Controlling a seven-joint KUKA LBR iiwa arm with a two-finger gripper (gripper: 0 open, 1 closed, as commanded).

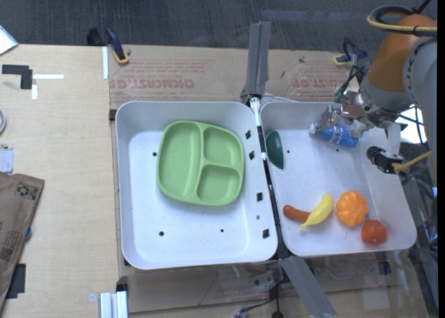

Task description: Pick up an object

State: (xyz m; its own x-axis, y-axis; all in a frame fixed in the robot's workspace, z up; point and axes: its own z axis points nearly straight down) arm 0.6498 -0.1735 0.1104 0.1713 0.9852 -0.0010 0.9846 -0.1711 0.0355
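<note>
A grey arm with an orange band reaches in from the right over the far end of the right bin; its gripper hangs low above the bin's upper right corner, over something blue that cannot be identified; whether its fingers are apart or together cannot be told from this angle. A dark green object leans against the bin's left wall; along the near side lie a red-orange sausage-shaped piece, touching a yellow banana, then an orange pumpkin-like fruit just beside it and a red tomato near the corner. A green divided plate sits in the left bin, well apart from the arm.
</note>
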